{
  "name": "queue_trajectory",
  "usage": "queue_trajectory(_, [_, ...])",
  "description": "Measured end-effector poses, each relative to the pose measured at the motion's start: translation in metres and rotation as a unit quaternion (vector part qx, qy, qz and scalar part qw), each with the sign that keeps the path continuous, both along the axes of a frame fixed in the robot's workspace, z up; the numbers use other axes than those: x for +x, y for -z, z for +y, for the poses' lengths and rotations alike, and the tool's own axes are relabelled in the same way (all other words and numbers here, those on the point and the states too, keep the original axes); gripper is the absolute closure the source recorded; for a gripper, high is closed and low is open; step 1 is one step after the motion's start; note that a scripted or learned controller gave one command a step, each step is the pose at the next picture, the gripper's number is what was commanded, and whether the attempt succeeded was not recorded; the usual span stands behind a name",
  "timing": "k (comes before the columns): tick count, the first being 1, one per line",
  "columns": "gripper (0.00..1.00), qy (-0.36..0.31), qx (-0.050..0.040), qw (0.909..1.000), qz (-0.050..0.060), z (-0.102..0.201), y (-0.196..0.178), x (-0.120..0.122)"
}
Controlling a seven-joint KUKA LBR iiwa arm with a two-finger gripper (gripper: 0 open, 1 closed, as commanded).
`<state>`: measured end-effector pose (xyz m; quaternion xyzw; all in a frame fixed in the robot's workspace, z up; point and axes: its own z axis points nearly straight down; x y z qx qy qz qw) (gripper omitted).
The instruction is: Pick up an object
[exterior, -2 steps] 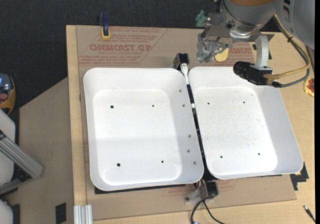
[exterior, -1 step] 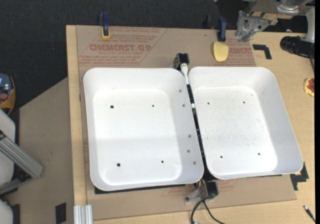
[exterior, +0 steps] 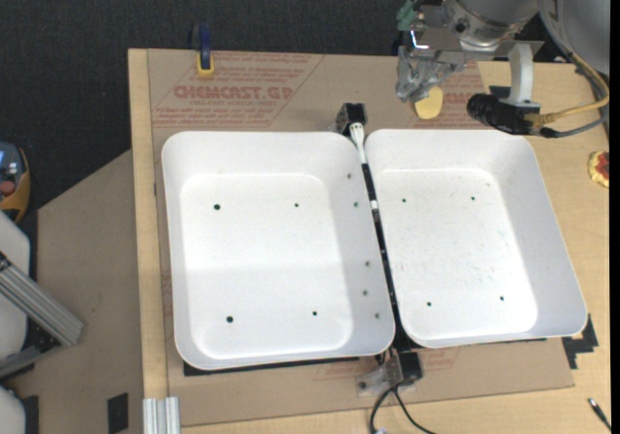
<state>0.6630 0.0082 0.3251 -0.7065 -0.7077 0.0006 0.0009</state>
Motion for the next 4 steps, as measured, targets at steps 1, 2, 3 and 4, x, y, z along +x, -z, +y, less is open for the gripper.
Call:
queue_trajectory(1, [1.0, 0.002, -0.0005, 1.0, -0.002, -0.062, -0.011, -0.009])
queue_trajectory(2, [1.0, 0.0, 0.0001, 1.0, 0.001, -0.021, 0.047, 0.002])
queue_trajectory(3, [1.0, 0.003, -0.0014, 1.0, -0.004, -0.116, 0.025, 0.004])
queue_trajectory(4, [1.0, 0.001, -0.0011, 1.0, -0.004, -0.122, -0.016, -0.016])
